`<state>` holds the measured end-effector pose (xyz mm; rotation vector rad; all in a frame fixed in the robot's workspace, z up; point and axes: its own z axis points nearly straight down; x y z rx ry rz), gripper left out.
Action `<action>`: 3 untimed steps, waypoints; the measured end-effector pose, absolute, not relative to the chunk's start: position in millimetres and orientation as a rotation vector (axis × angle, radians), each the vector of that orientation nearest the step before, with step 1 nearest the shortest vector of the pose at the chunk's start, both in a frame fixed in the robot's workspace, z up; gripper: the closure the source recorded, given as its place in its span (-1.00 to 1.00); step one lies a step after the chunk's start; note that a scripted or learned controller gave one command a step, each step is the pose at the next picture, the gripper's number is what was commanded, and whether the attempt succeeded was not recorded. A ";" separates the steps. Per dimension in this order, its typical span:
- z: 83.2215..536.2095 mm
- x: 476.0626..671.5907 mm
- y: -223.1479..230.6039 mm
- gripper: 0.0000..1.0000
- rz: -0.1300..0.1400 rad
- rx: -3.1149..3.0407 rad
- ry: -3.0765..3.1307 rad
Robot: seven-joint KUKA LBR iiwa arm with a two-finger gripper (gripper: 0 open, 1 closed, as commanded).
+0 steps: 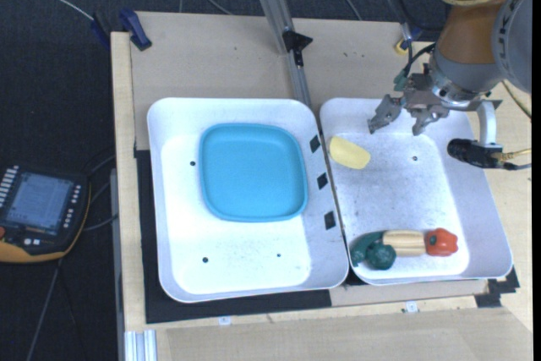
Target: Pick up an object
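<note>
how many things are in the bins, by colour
blue: 1, the plate in the left bin
yellow: 1
green: 1
tan: 1
red: 1
total: 5; the last four are in the right bin

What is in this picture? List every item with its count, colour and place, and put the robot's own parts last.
bins: 2, white, side by side on the bench
plate: 1, light blue, in the left bin
yellow piece: 1, pale yellow, upper left of the right bin
green lump: 1, dark green, near edge of the right bin
tan stick: 1, tan, between the green lump and the red piece
red piece: 1, red, near edge of the right bin
handheld controller: 1, grey and orange, on the floor at left
arm: 1, grey and orange, at right
fingers: 2, grey, spread above the right bin's far end
</note>
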<state>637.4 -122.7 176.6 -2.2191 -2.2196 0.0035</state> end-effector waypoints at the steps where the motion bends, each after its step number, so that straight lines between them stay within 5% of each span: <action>1: 123.4 628.7 -115.9 -1.00 0.004 -2.218 -2.220; 2: 94.2 628.1 -115.5 -1.00 0.002 -2.220 -2.220; 3: 106.7 629.4 -115.7 1.00 -0.002 -2.222 -2.223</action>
